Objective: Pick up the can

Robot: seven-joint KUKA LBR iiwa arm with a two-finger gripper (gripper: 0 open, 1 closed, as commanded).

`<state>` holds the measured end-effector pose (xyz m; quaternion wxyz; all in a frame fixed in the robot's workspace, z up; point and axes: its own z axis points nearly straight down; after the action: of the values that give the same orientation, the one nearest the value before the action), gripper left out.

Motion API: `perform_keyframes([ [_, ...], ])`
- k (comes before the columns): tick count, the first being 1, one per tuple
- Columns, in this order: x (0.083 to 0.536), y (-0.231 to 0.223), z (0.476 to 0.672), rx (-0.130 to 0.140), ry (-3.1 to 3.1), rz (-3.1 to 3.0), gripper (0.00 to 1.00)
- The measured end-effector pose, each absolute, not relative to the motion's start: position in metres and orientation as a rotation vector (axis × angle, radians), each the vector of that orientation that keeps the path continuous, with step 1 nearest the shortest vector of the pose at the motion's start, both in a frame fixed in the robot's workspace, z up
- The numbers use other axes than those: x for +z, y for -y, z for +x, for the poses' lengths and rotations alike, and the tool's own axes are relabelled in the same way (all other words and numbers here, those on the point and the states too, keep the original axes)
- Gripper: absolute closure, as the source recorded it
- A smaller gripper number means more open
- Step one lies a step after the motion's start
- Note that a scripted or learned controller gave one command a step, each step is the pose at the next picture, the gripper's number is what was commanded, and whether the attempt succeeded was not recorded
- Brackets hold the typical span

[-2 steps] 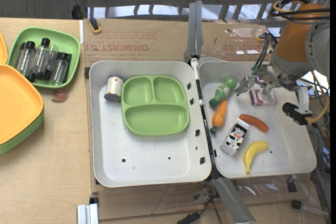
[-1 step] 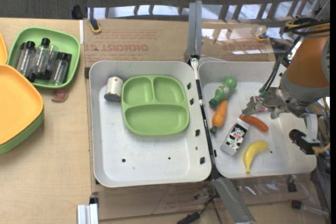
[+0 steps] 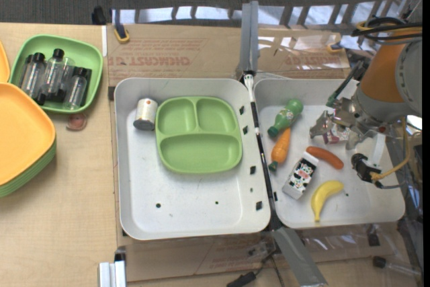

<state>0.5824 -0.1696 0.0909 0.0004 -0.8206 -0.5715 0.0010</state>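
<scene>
The can (image 3: 144, 113) is small and silver with a pale end, and it lies on its side in the left bin (image 3: 195, 212), touching the left rim of a green divided plate (image 3: 199, 133). My gripper (image 3: 338, 129) hangs low over the back of the right bin (image 3: 356, 212), far to the right of the can. The grey arm with its orange band (image 3: 390, 74) comes in from the right. A small reddish-pink thing (image 3: 334, 138) sits right under the gripper, and what it is cannot be made out.
The right bin holds a green bottle (image 3: 285, 116), a carrot (image 3: 281, 146), a red sausage (image 3: 325, 156), a cow-print carton (image 3: 300, 177) and a banana (image 3: 323, 197). On the bench to the left stand a green tray of vials (image 3: 57, 72) and stacked orange plates (image 3: 23, 141).
</scene>
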Motion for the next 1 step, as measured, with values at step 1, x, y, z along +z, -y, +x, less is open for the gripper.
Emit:
perform_keyframes([
  [1, 0.0914, 0.1699, 0.6225, 0.004, 1.844, -2.543, 0.0],
])
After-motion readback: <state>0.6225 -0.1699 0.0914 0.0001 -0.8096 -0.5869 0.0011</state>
